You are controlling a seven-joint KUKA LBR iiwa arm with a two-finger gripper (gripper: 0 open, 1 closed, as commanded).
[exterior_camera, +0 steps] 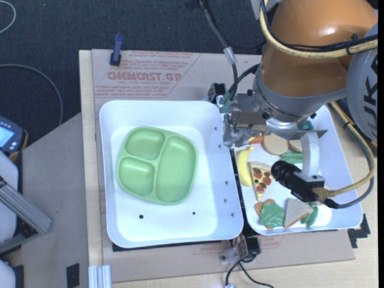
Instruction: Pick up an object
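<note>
The right bin (343,179) holds several toy foods: a yellow banana (243,164), a pizza slice (260,179), a green leafy piece (271,215), a sandwich wedge (295,212) and a tan round slice (277,144). My gripper (235,134) hangs low over the bin's upper left corner, by the wall shared with the left bin and just above the banana's upper end. The orange wrist hides the bin's far part. Nothing visibly sits in the gripper.
The left bin (111,161) holds a green divided plate (157,164). Both bins rest on a cardboard sheet with red lettering (144,74); a blue clip (116,50) sits at its far edge. Cables run behind the arm.
</note>
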